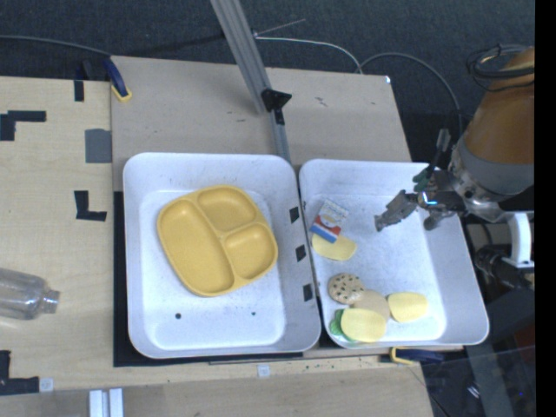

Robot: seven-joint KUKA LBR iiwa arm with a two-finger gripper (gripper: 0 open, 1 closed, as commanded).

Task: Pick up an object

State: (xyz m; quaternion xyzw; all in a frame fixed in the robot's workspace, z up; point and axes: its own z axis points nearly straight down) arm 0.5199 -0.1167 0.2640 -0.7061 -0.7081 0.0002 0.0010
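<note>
Toy cookies (365, 307) crowd the right bin's (452, 268) front edge, while the gripper (410, 208), jaws spread and empty, hovers near its far edge; descending there likely grabs nothing.

The gripper (408, 208) hangs over the right bin (452, 268), holding nothing. Below it lie a cookie (345, 287), yellow toy foods and a packet (328, 218). A yellow tray (217, 238) fills the left bin (148, 259).

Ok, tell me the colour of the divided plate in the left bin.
Yellow: the divided plate, seen in the camera view, is plain yellow all over.
</note>
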